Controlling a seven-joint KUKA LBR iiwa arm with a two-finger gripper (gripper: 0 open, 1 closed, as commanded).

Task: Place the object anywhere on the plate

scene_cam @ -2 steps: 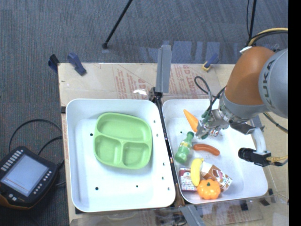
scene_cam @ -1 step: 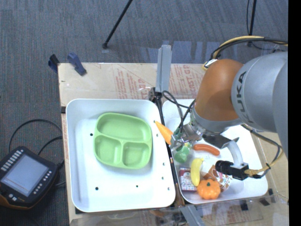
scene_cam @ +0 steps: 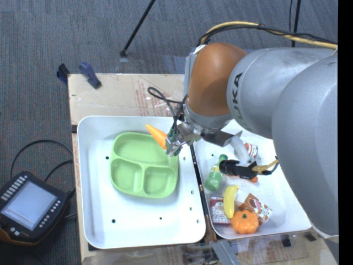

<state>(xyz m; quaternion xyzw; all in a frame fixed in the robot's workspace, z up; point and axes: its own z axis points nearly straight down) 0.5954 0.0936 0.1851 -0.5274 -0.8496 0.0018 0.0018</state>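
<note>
A light green plate (scene_cam: 144, 165) with three compartments lies in the left white bin (scene_cam: 138, 225). My gripper (scene_cam: 172, 143) hangs over the plate's far right rim, reaching down from the big grey and orange wrist. An orange carrot-shaped object (scene_cam: 156, 135) sits between its fingers, slanting up to the left above the plate's far edge. The gripper is shut on it.
The right bin (scene_cam: 292, 217) holds a green bottle-like toy (scene_cam: 214, 178), a yellow banana (scene_cam: 229, 201), an orange pumpkin (scene_cam: 245, 222), a red packet (scene_cam: 219, 216), a small can (scene_cam: 251, 150) and a snack packet (scene_cam: 259, 206). A tablet (scene_cam: 27, 204) rests on the floor at left.
</note>
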